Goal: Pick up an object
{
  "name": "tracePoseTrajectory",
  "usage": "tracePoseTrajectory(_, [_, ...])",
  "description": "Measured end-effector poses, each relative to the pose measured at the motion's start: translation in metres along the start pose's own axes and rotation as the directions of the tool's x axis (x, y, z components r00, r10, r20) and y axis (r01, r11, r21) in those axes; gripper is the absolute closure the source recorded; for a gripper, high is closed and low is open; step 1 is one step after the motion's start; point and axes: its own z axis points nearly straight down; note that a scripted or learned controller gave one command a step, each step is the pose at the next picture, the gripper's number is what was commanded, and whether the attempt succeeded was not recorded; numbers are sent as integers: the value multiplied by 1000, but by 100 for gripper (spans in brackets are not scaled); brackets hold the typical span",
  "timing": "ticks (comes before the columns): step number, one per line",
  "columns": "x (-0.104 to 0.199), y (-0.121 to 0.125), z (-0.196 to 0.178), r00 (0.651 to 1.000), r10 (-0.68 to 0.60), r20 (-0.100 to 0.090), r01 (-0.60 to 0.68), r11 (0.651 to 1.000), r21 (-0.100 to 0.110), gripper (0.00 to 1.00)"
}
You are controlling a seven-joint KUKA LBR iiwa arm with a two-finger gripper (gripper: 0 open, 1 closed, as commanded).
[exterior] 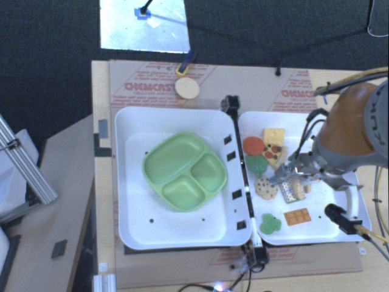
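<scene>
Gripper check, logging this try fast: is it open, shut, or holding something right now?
Gripper: cannot be told. It sits low in the right bin among the toy food.

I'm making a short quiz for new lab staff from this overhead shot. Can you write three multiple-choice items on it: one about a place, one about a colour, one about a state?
1. Where does the divided plate lie?
A. left bin
B. right bin
C. on the bare bench

2. What colour is the flat waffle-like piece near the right bin's front edge?
A. blue
B. orange
C. white

3. Where is the gripper?
A. over the left bin
B. outside both bins
C. down among the toy foods in the right bin

Answers: 1 A, the green plate fills the left bin's middle. 2 B, it is plainly orange. 3 C, its tip sits beside the cookie.
</scene>
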Motion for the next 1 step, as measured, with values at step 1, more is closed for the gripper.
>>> tracePoseTrajectory(1, [-4,7,27,1000,3,10,-2,1000,-28,0])
